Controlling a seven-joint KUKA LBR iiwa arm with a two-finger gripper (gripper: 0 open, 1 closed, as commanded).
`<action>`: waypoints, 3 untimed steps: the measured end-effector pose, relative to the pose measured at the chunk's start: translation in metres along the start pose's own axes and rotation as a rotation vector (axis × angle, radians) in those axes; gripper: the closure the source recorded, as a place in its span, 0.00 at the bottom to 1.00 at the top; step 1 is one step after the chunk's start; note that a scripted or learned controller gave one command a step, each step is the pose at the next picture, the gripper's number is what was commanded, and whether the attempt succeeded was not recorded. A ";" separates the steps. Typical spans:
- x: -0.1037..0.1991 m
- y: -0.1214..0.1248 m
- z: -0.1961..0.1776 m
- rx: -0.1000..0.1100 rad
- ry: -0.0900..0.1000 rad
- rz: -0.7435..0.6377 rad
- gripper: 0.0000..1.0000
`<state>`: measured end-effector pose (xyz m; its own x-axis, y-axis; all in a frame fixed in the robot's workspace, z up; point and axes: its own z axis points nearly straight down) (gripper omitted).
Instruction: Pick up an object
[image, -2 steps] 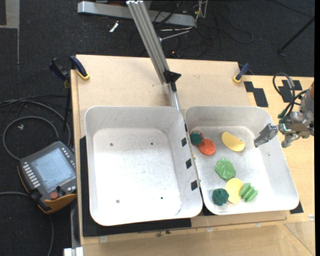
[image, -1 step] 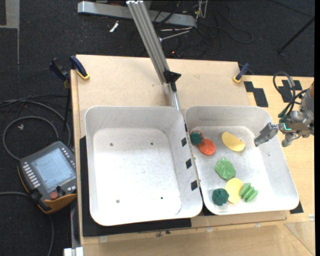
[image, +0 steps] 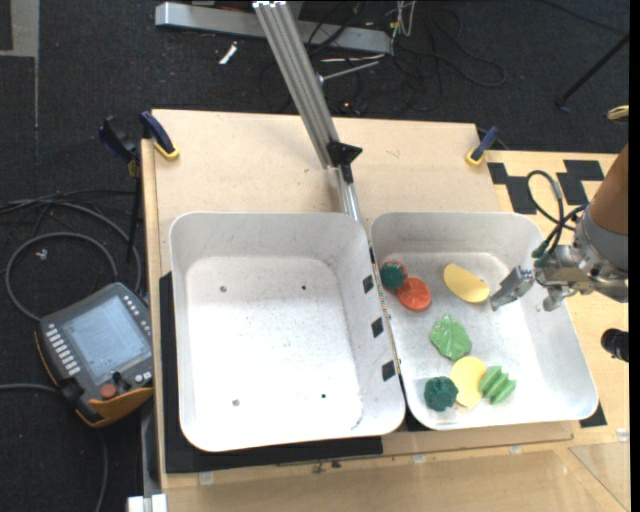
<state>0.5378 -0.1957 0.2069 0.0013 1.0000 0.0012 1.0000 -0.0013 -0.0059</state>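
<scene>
Six toys are seen in the right bin (image: 560, 330); a yellow piece (image: 465, 283) lies just left of the gripper (image: 512, 285), whose jaws are spread, nothing pinched; green leaf (image: 450, 337) nearer.

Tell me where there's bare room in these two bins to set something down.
The left white bin has bare floor from wall to wall. In the right white bin, the strip along the far wall is free, above the yellow oval piece. Its middle and near end are crowded with red, green and yellow toys, and the claw hangs near the right wall.
</scene>
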 end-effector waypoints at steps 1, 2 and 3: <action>0.009 -0.001 0.047 -0.001 0.001 0.000 0.00; 0.015 -0.003 0.092 -0.001 0.000 0.000 0.00; 0.014 -0.001 0.079 -0.007 -0.002 -0.001 1.00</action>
<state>0.5360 -0.1814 0.1281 0.0007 1.0000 -0.0003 1.0000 -0.0007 0.0014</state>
